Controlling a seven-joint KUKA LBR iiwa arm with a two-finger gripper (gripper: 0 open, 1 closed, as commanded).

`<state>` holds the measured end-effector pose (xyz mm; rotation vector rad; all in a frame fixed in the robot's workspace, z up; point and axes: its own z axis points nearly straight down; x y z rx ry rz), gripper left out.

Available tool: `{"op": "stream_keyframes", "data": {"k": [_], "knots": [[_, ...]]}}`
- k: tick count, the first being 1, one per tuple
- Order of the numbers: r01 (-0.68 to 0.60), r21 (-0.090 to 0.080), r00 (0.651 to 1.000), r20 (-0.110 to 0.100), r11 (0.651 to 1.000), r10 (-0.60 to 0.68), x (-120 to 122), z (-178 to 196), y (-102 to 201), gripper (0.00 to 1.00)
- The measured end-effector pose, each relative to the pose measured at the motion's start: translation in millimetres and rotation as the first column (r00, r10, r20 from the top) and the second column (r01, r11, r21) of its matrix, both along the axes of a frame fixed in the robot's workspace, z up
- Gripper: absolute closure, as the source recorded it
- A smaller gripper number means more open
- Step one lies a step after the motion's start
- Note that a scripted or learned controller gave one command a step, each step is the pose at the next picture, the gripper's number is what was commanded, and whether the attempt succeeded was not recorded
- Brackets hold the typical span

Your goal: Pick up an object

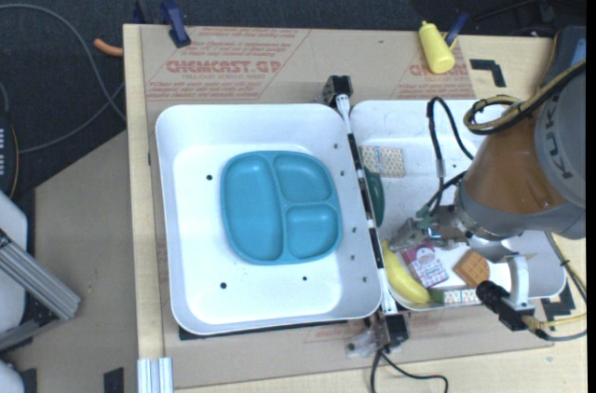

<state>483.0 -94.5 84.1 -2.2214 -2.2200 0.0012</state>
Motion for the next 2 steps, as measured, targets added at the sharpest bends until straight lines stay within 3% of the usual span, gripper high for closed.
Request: {"op": "stream_keyframes", "data": {"k": [1,2], "knots": [[0.000,0.000,1.000,0.001,1.000,0.000,0,10,0,1.00],[-0.002,0.001,1.000,0.003,1.000,0.002,63,101,76,1.00]]}}
